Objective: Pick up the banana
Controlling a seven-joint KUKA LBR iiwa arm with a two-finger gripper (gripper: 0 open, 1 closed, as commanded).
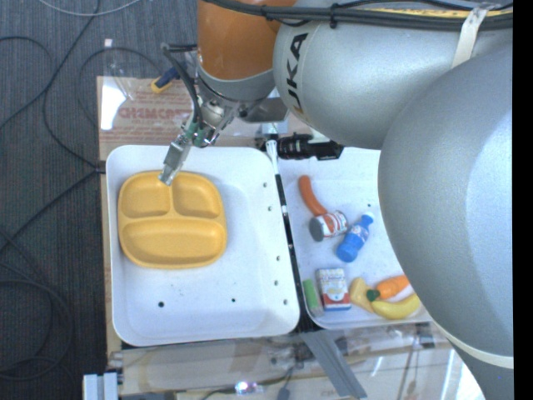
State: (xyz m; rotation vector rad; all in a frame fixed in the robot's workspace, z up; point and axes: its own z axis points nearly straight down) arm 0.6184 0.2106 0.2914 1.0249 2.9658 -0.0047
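The banana (396, 307) lies untouched at the lower edge of the right bin (366, 167), at about five o'clock in the camera view, wedged among a carrot (392, 288), a small carton (334, 288) and a green item (311, 297). The pick has not begun in any visible sense: nothing is lifted and nothing is in the end effector.

The end effector (169, 174) hangs over the left bin (250, 307), its tip just at the upper rim of a yellow divided plate (172, 221), at roughly ten o'clock in the frame. Whether the tip is parted or closed cannot be told at this size; it reads as one slim point and carries nothing.

From the end effector the banana sits well apart, toward four to five o'clock, across the wall between the two bins. A sausage (310, 193), a small can (327, 224) and a blue bottle (356, 237) lie in the right bin between the two. By these signs the whole job remains: crossing over, descending, closing on the fruit and lifting it clear of its neighbours.
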